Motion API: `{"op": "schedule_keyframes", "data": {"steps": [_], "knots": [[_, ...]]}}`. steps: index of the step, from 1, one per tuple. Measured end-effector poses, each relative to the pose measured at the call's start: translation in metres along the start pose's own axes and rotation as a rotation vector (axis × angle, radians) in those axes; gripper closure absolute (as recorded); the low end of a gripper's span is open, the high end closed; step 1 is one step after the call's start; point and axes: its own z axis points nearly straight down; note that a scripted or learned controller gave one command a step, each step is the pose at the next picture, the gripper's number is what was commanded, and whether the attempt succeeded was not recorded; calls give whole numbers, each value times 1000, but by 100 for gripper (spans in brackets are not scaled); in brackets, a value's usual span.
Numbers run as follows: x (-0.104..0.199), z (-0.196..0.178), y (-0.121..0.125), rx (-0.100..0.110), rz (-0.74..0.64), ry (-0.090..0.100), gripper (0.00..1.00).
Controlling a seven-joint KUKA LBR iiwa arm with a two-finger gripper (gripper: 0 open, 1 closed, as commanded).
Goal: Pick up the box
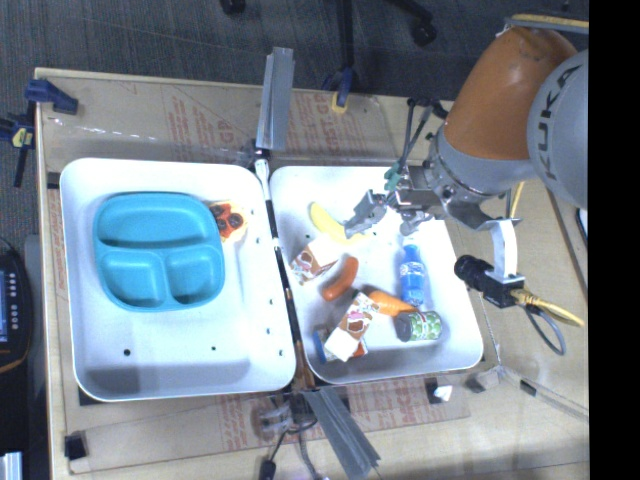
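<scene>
Single fixed camera above the bench (pixel 180 108), slanting down over both bins (pixel 160 368).

We read "KUKA" in dark letters on the grey arm (pixel 560 118), running sideways just beside its orange band (pixel 500 88). Faint red printing marks the brown board (pixel 180 118) under the white bins (pixel 160 368), but we cannot make out its words. Labels on the small packages in the bin nearer the arm are too small to read.
</scene>
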Motion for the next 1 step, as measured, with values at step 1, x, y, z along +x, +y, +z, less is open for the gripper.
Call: {"op": "schedule_keyframes", "data": {"steps": [1], "knots": [[0,0,0,0,0,0,0]]}}
